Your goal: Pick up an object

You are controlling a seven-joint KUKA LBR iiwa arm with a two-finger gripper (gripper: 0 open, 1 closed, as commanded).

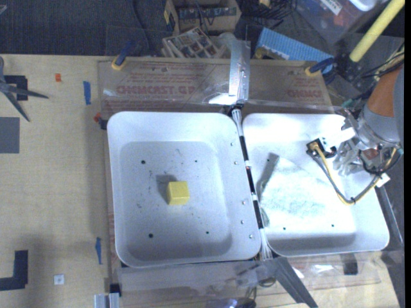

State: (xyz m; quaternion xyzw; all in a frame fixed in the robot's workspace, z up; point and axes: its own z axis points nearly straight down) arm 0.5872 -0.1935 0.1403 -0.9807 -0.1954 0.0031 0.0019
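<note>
A small yellow cube [178, 192] lies on the floor of the left bin [128, 133], a little left of its middle. My gripper [347, 158] hangs over the right part of the right bin [359, 236], far to the right of the cube. The grey arm with its orange band [384, 99] comes in from the right edge. A yellow and black cable [334, 175] loops below the gripper. Nothing shows in the gripper's grasp.
A flat grey strip [266, 172] lies in the right bin next to the divider between the bins. Clear plastic panels [173, 85] stand behind both bins. Clutter and a yellow pole [379, 21] lie beyond the bench at the back.
</note>
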